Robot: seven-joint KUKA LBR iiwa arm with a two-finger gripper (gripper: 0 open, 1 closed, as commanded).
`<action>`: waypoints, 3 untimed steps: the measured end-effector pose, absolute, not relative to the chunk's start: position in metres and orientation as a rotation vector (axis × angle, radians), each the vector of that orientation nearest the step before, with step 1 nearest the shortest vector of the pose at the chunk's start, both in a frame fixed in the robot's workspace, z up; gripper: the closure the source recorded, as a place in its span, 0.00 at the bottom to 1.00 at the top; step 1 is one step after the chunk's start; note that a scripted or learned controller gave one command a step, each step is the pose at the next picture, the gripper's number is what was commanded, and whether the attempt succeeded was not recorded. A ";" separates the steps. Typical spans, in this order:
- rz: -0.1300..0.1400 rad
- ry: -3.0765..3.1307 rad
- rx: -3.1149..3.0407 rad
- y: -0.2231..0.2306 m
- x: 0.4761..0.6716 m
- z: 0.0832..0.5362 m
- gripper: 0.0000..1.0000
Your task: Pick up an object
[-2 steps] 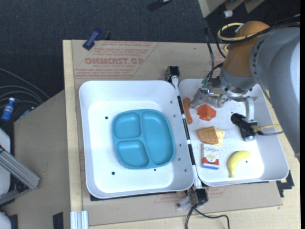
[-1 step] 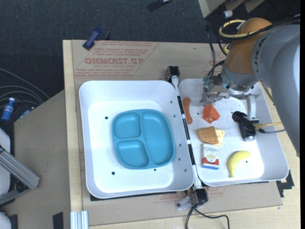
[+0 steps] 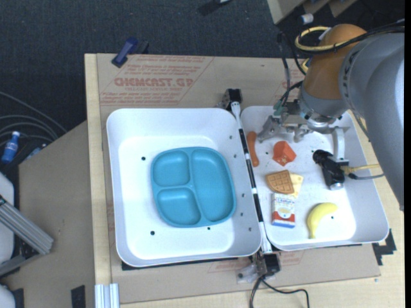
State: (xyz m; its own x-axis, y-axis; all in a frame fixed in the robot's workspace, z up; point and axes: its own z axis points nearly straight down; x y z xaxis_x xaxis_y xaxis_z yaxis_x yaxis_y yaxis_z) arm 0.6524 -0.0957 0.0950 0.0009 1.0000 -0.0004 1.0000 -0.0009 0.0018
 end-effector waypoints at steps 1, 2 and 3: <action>0.004 2.218 2.220 -0.095 0.653 0.105 1.00; 0.003 2.218 2.221 -0.095 0.653 0.105 0.00; 0.001 2.222 2.220 -0.096 0.667 0.085 0.00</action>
State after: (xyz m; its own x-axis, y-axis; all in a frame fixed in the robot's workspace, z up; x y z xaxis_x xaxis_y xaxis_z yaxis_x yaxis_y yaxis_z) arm 0.6666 -0.0958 0.0846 -0.0009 1.0000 -0.0002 1.0000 0.0009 0.0015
